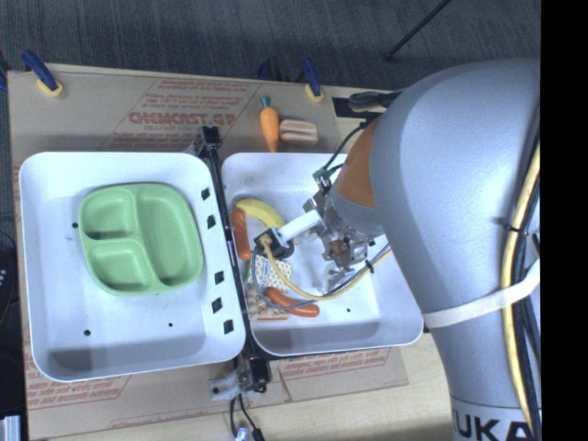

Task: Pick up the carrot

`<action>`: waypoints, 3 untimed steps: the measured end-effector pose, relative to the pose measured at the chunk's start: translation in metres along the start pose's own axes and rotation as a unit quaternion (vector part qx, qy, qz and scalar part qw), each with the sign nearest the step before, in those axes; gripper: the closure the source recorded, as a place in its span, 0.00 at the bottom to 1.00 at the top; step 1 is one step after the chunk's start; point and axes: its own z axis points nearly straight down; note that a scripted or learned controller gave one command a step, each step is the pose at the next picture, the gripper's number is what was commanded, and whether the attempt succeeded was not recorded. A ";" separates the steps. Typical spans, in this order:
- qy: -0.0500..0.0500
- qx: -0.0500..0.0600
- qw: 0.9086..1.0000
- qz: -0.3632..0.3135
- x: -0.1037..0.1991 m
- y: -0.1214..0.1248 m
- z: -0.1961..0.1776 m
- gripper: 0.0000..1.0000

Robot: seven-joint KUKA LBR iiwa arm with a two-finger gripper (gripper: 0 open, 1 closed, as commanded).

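At the far left corner of the bench we note a blue clamp (41, 72) on the cardboard sheet (184, 108) that lies under both bins. The left bin (32, 274) carries one green plate (140, 237) with three compartments, lying flat near the bin's middle. Moving right, the carrot (268, 127) lies outside both bins on the cardboard, just beyond the far edge of the right bin (367, 318) near that bin's far left corner, green top pointing toward the bench's far edge. A tan block (299, 133) lies just beside it on the right. Inside the right bin, an orange-red sausage (241, 232) lies along the left wall, with a banana (260, 212) touching it on the right. Nearer the bin's near edge we record a patterned piece (273, 272) that we cannot identify, and a second sausage (292, 303) beside it. The gripper (342, 249) hangs over the middle of the right bin, well apart from the carrot; we cannot tell whether it is open or closed. The grey arm (459, 200) covers the bin's right edge.
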 end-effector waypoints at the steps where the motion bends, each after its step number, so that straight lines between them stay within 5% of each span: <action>1: 0.000 0.000 1.000 -0.005 -0.072 -0.050 0.001 0.00; 2: 0.000 0.000 0.958 -0.286 -0.078 -0.030 0.000 0.00; 3: 0.000 0.001 0.958 -0.288 -0.077 -0.030 -0.009 1.00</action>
